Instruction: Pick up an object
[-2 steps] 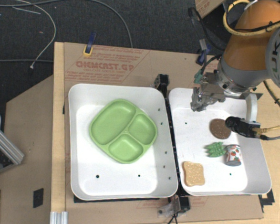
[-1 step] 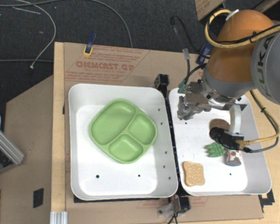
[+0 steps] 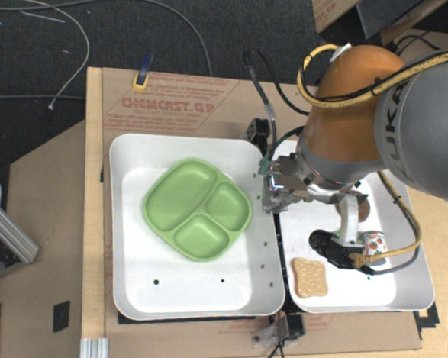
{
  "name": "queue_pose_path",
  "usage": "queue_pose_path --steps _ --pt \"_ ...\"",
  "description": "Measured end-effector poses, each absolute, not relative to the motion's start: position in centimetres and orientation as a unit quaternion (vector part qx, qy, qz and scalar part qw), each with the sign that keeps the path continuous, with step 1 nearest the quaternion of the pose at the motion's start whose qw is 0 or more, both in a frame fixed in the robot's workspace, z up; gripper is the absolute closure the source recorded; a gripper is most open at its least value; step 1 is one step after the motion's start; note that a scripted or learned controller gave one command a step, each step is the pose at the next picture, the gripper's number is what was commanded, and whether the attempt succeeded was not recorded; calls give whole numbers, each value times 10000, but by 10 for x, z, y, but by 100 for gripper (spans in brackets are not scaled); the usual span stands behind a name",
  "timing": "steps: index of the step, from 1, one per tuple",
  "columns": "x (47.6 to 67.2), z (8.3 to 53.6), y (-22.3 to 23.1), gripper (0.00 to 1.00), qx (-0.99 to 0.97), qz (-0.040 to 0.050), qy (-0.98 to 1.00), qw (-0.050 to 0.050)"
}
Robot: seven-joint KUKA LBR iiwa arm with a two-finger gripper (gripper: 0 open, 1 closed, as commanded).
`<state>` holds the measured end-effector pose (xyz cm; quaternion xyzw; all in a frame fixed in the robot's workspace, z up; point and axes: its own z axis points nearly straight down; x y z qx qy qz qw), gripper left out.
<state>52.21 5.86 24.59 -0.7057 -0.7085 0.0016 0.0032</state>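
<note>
A green divided plate (image 3: 197, 208) lies in the left white bin (image 3: 125, 282), a little above its middle. In the right bin (image 3: 407, 290) a slice of toast (image 3: 310, 277) lies at the front left corner. A small red-and-white object (image 3: 373, 241) rests further right, with a brown thing (image 3: 364, 208) partly hidden behind the arm. My gripper (image 3: 275, 193) hangs low over the divide between the two bins, just right of the plate's edge. The orange and grey wrist covers most of it from above. Nothing shows held in it.
The arm's bulk covers the back half of the right bin. A cardboard sheet (image 3: 168, 102) lies under and behind the bins, with a small blue-and-yellow item (image 3: 144, 68) at its far edge. Cables trail across the dark floor beyond.
</note>
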Motion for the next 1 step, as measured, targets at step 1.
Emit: queue_pose_path --steps 1 --pt "511 233 91 100 -7058 12 -7084 25"
